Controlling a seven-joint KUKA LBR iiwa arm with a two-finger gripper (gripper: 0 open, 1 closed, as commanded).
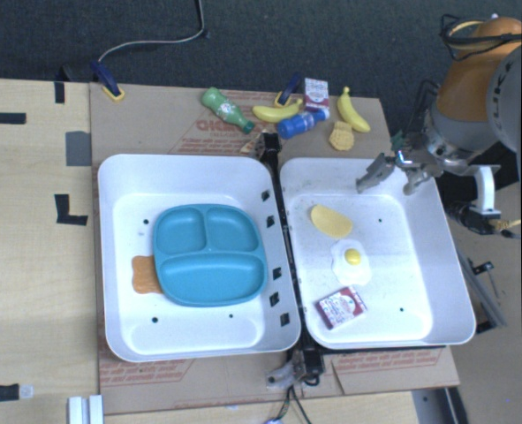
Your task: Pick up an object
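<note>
The right bin [419, 237] holds a yellow chip-like piece [331, 221], a toy fried egg [351, 261] and a small red packet [341, 307]. My gripper [391, 177] hangs over the bin's far right rim, above and to the right of the yellow piece. Its two fingers are spread apart with nothing between them. The left bin [128, 193] holds a blue divided plate [210, 254] with an orange piece [143, 275] tucked at its left edge.
Behind the bins, on the cardboard, lie a green bottle [226, 109], two toy bananas [276, 111] [352, 113], a blue bottle [297, 124], a small carton [316, 91] and a tan piece [341, 136]. Black clips line the divider between the bins.
</note>
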